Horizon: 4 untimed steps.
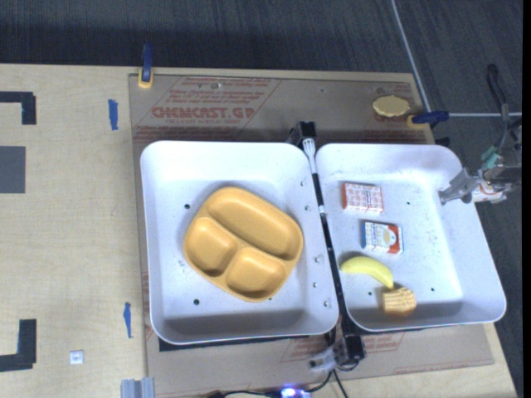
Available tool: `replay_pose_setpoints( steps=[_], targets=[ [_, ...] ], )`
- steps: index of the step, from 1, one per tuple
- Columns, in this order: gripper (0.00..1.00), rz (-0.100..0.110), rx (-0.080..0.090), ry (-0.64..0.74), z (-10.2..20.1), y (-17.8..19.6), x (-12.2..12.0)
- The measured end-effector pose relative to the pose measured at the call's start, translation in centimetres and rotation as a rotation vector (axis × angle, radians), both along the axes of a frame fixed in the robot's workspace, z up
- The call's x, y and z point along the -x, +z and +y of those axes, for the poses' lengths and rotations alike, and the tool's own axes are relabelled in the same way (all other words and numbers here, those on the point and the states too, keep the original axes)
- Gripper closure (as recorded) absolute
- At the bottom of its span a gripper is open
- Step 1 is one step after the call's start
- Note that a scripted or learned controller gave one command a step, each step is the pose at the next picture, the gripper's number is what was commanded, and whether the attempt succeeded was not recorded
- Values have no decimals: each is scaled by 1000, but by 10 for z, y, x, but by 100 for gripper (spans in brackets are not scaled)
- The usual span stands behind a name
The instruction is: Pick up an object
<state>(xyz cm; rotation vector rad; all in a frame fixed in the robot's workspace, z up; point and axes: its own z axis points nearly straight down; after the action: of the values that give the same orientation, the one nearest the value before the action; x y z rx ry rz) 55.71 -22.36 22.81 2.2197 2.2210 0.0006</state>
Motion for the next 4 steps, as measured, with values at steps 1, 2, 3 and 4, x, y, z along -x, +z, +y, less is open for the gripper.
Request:
replay_pose_setpoints(
  steps=[1, 2, 3, 4],
  targets=[
    [0, 4, -6, 1, 2, -97, 49],
    [0, -1, -1, 0, 54, -142, 77],
    [0, -13, 22, -14, 116, -139, 76],
    [100, -18, 23, -15, 116, -129, 75]
  ],
)
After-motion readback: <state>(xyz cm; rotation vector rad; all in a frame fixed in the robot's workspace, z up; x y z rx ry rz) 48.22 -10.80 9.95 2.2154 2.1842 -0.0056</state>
